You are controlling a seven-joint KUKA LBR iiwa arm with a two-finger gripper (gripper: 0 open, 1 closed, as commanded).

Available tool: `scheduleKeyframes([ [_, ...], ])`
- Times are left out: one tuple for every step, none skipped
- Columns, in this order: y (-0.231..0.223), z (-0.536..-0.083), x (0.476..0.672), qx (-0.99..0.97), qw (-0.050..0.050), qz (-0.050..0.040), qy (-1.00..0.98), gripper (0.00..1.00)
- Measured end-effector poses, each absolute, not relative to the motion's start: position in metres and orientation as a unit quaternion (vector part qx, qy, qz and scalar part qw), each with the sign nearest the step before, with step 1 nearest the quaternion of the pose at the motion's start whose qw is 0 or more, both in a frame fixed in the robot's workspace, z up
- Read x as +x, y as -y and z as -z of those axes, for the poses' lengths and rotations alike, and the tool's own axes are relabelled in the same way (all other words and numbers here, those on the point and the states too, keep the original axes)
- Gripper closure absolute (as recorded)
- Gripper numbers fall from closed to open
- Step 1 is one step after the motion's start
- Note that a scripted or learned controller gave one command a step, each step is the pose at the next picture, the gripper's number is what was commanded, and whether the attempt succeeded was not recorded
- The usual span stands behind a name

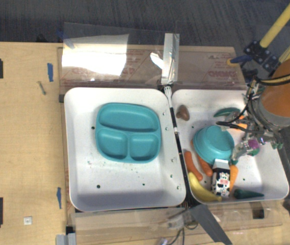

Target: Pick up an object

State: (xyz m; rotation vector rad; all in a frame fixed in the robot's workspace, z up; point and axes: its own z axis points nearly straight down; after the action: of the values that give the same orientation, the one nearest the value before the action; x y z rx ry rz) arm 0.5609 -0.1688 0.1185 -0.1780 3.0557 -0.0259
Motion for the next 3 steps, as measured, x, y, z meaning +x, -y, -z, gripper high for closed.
scheduleKeyframes([
  [0.1645,-0.1191,0.5576,-0.067,0.040,0.0119,-0.997,0.00],
  [0.1618,-0.1189,0.5563,-0.074,0.036,0.0094,-0.997,0.00],
  [0.1593,-0.1187,0.5567,-0.067,0.038,0.0093,-0.997,0.00],
])
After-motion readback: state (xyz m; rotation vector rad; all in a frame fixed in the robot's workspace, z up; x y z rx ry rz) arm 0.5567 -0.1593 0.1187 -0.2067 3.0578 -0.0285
